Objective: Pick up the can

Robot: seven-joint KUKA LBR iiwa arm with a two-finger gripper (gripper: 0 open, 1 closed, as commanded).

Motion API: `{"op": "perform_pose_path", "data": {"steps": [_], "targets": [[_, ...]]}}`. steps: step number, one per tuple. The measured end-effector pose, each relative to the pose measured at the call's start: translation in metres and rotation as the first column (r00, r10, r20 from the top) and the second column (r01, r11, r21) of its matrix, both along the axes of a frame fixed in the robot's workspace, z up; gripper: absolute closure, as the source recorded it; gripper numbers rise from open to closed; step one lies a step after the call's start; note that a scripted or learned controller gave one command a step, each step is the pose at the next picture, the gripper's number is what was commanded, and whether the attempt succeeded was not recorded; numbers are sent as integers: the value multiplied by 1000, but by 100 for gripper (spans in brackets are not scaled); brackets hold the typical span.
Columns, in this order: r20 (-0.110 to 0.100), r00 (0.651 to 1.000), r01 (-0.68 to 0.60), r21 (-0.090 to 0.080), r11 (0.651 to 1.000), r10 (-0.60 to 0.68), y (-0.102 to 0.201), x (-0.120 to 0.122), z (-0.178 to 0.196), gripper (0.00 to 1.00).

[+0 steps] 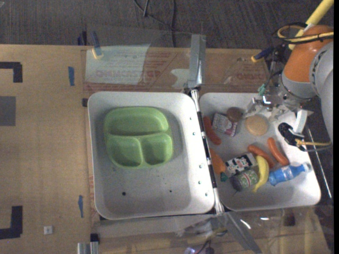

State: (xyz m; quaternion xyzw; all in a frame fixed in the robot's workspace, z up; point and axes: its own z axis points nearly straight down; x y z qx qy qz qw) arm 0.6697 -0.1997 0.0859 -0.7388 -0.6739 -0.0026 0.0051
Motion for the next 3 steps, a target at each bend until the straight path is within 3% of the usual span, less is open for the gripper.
{"op": "perform_pose_path", "data": {"steps": [1, 2, 3], "targets": [[7, 1000, -3, -11, 1000, 3, -2, 2, 12, 100], [5, 998, 64, -12, 998, -64, 33, -2, 49, 100], [5, 998, 64, -12, 998, -64, 33, -2, 49, 0]]}}
